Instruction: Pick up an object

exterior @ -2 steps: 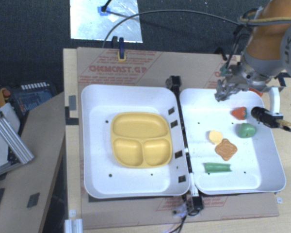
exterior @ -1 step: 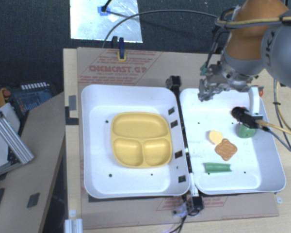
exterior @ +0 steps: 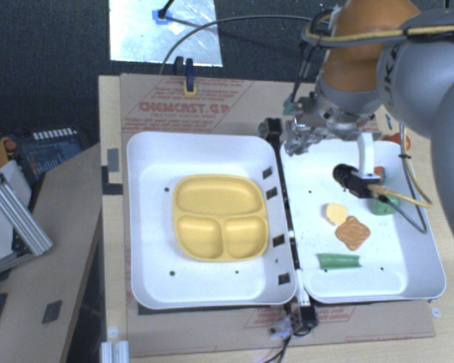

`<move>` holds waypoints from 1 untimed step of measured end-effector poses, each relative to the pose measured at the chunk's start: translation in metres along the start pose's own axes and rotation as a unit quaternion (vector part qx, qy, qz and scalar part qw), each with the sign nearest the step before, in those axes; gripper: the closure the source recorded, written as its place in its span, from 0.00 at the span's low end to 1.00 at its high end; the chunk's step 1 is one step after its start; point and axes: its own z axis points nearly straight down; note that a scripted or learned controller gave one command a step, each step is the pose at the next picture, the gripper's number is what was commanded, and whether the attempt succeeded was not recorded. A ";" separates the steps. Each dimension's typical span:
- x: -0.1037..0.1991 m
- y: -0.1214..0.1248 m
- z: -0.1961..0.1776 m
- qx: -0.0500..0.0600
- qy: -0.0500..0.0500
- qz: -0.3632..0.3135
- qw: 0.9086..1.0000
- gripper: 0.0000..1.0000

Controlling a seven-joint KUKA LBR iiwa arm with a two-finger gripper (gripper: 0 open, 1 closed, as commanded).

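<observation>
In the right bin (exterior: pixel 416 278) lie a small pale yellow piece (exterior: pixel 335 214), a brown waffle-like biscuit (exterior: pixel 353 233) touching it at the lower right, and a flat green pod (exterior: pixel 338 261) nearer the front. A small green round thing (exterior: pixel 382 206) sits by the right wall, partly behind a yellow cable. My gripper (exterior: pixel 297 140) hangs over the bin's far left corner, close to the wall between the bins and well away from all these objects. I see nothing held in it.
The left bin (exterior: pixel 147 203) holds a yellow divided plate (exterior: pixel 218 216) at its middle. The grey arm with its orange band (exterior: pixel 367 29) covers the far right of the right bin. Cardboard lies under both bins.
</observation>
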 end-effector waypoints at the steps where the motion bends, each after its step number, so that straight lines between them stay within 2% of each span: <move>1: 0.043 0.001 0.007 0.000 0.000 0.000 1.000 1.00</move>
